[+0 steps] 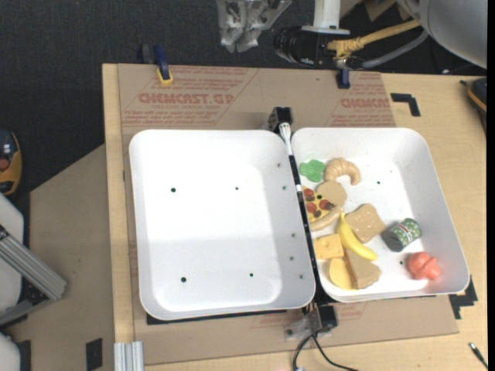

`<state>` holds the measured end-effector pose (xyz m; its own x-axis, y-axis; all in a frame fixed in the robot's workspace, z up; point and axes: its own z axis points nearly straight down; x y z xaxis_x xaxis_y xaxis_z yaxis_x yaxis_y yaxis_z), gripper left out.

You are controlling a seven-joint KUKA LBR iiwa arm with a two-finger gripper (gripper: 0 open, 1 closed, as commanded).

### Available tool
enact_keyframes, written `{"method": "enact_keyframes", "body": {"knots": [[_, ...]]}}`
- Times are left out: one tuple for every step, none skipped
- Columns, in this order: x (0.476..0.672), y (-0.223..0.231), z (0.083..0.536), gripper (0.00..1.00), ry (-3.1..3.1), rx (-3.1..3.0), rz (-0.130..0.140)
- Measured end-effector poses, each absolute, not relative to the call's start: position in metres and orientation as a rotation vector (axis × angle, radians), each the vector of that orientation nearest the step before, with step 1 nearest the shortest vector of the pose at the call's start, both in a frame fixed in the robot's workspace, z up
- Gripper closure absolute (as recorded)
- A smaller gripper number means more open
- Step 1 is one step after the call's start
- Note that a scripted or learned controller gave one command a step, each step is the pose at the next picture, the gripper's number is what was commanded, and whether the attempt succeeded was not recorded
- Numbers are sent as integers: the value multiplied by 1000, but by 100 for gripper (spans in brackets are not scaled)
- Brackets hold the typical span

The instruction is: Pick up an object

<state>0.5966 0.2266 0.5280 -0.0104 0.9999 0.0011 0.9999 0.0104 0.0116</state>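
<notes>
The right bin (433, 176) holds a heap of toy food. Along its left side lie a green leafy piece (313, 170), a croissant (344, 171), a pizza slice (320, 201), a slice of toast (364, 222), a banana (354, 243), a cheese wedge (328, 247) and a brown bread slice (364, 271). A dark can with a green label (401, 234) and a red fruit (423, 265) sit apart at the lower right. My gripper (241, 31) hangs high at the top of the camera view, beyond the bench's far edge and well away from both bins, with nothing visibly in it.
The left bin (209, 222) lies beside the right one, with a black hinge strip (295, 195) between them. Both rest on a brown board (232, 91) fixed by blue clamps (162, 72). Cables and hoses (371, 41) run behind the bench at the upper right.
</notes>
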Motion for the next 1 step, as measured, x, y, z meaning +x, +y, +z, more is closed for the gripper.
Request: {"method": "enact_keyframes", "body": {"knots": [[597,228,538,100,2228,2202,18]]}}
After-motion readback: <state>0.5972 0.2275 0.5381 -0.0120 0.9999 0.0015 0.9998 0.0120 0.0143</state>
